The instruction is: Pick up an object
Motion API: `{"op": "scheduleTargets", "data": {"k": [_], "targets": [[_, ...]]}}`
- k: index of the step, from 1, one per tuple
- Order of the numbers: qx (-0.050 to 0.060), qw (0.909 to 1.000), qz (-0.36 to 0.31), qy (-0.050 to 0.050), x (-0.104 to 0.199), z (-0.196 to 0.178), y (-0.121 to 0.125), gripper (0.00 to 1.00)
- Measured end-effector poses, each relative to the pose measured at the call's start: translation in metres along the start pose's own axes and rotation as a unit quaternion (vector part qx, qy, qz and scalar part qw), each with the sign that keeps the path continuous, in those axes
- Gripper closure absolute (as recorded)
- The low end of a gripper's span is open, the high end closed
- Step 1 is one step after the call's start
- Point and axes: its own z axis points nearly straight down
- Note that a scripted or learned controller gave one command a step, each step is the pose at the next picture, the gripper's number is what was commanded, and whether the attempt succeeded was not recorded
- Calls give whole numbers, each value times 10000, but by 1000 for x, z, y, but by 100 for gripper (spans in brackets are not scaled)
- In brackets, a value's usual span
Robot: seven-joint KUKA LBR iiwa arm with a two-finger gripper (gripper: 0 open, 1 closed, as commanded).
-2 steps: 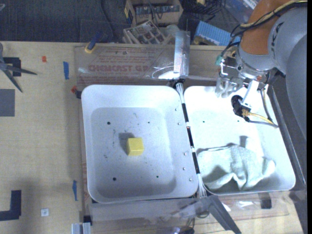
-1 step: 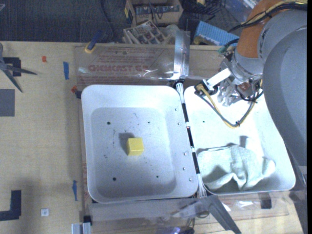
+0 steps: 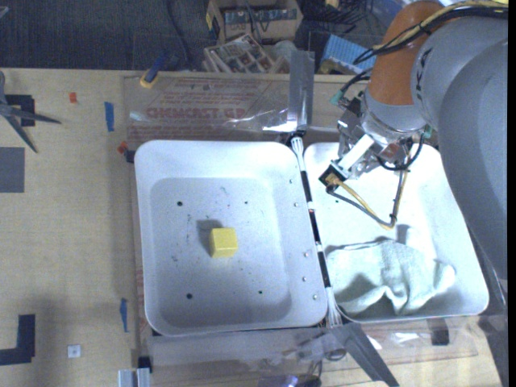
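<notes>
**Nothing lifted yet**

I see the gripper (image 3: pixel 383 147) over the far edge of the right shallow white bin (image 3: pixel 355 232); whether it is open I cannot tell. The small yellow cube (image 3: pixel 224 242) sits mid-floor in the left white bin (image 3: pixel 242 297), and a crumpled white cloth (image 3: pixel 395 276) lies along the right bin's near edge. By my reckoning, descent, grasp and lift all remain.

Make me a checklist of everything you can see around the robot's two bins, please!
Surface: wooden bench bearing a left bin and a right bin, both white.
Job's things: yellow block in the left bin; white cloth crumpled in the right bin.
Clutter: clear plastic sheet behind the bins; blue tape strip on the bench.
Grippers: hand over the right bin's far end, apart from the cloth.
Cables: dark cables on the floor beyond the bench.
Surroundings: wooden crate behind the bench.
</notes>
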Motion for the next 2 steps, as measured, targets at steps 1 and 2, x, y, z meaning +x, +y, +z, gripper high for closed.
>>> {"op": "scheduleTargets", "data": {"k": [1, 2], "targets": [[-14, 9274, -3742, 3, 0, 0, -33, 100], [-34, 9284, -3716, 9, -1, -11, -31, 100]]}}
